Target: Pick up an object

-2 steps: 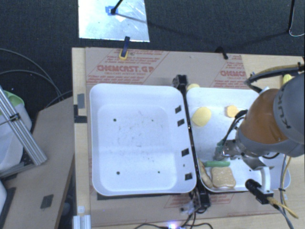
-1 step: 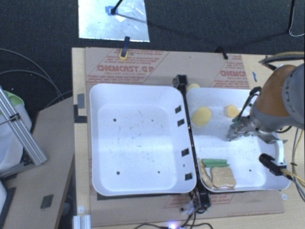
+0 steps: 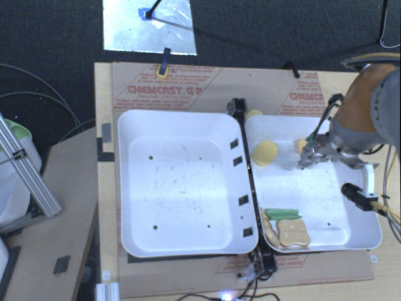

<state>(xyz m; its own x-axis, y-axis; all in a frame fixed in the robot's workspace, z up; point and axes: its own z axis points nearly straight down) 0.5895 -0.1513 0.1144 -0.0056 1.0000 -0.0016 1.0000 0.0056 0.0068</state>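
Observation:
The right bin (image 3: 338, 187) holds a pale yellow rounded object (image 3: 265, 152) near its left wall. A tan toast-like slice (image 3: 292, 232) lies at its front left corner, with a green flat piece (image 3: 282, 214) just behind it. My gripper (image 3: 306, 160) hangs low over the bin's back middle, to the right of the yellow object. A small yellow bit (image 3: 302, 144) shows just behind the gripper. Whether anything sits between the fingers is hidden by the wrist.
The left bin (image 3: 182, 180) sits beside the right one, parted from it by a black clamp strip (image 3: 245, 180). Another yellow piece (image 3: 254, 114) rests outside at the back rim. A cardboard sheet (image 3: 188, 86) underlies both bins. The arm's grey and orange body (image 3: 369, 105) covers the right bin's back right.

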